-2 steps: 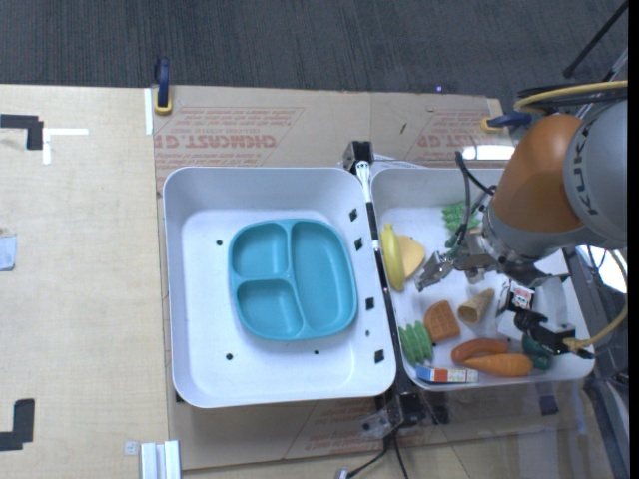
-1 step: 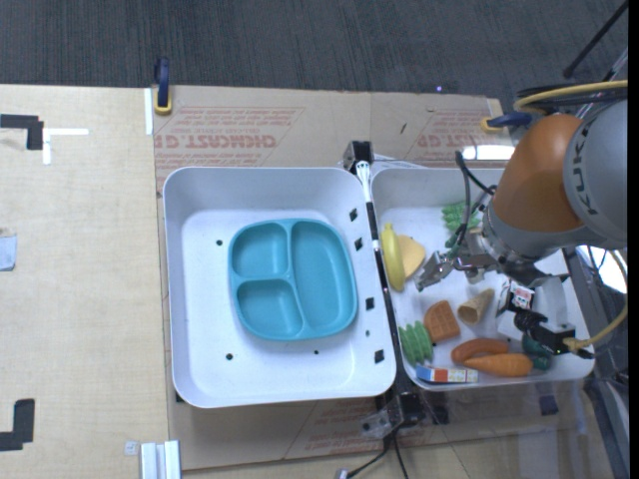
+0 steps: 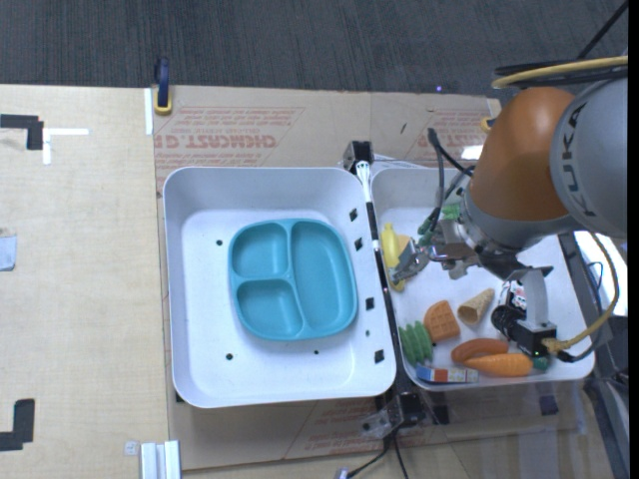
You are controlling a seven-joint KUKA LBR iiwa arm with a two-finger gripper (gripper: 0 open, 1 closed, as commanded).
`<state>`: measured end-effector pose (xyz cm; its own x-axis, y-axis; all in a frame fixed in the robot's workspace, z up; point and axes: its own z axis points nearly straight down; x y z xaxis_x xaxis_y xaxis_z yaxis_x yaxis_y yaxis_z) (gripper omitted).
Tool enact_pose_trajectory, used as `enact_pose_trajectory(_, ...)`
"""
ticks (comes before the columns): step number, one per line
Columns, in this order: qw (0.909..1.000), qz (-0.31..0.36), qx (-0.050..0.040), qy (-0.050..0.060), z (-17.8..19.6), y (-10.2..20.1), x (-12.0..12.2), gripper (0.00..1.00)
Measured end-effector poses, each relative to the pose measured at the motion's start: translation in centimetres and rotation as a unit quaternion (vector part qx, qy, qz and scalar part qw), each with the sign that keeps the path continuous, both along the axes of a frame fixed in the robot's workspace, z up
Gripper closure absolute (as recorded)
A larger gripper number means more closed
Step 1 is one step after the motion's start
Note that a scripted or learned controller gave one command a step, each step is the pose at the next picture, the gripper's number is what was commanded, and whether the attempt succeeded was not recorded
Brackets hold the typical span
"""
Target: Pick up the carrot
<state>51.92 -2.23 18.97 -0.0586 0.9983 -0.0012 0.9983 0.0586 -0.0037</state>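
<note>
Near the right bin's (image 3: 574,367) front edge lies the carrot (image 3: 499,365), untouched and not yet picked up. Whether the gripper (image 3: 411,262), over the bin's left side, is released or clenched, I cannot tell.

The carrot (image 3: 496,365) lies in the right bin (image 3: 573,267) near its front edge, below the claw (image 3: 417,257).

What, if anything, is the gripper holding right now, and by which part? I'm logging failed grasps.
Nothing shows between the fingers of the gripper. It sits at the right bin's left edge near a yellow item, while the carrot lies apart near the front wall.
</note>
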Motion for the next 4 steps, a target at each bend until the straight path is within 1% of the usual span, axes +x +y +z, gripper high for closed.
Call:
enact_pose_trajectory(1, 0.9983, 0.058, 0.0007, 0.001, 0.0, 0.4, -4.1, 0.00)
enact_pose_trajectory(2, 0.9478, 0.319, 0.0017, 0.000, 0.0, -1.5, -4.0, 0.00)
enact_pose_trajectory(3, 0.9936, 0.113, -0.0001, 0.001, -0.1, 1.5, 2.6, 0.00)
enact_pose_trajectory(4, 0.9960, 0.090, -0.0001, 0.000, 0.0, -3.3, 1.8, 0.00)
